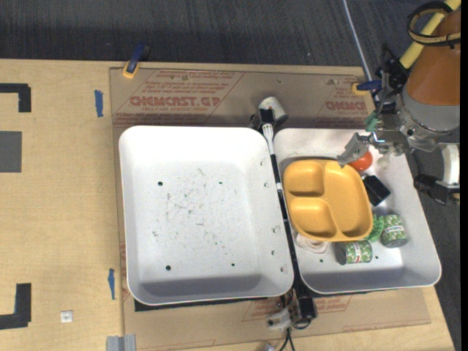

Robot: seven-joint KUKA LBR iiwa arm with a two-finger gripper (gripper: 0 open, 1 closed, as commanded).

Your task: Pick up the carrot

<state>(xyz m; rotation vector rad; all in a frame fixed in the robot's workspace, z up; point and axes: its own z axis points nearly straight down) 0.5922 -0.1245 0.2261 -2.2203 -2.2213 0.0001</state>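
The carrot in the right bin
It is small and orange-red, just beside the yellow tray. I cannot tell how the fingers stand.

**Carrot at my fingertips**

The carrot is a small orange-red piece, and I see just a rounded bit of it peeking out right below my gripper. It lies in the right bin, close to the far wall, just beside the upper right corner of the yellow divided tray. I cannot tell its full shape or whether I touch it
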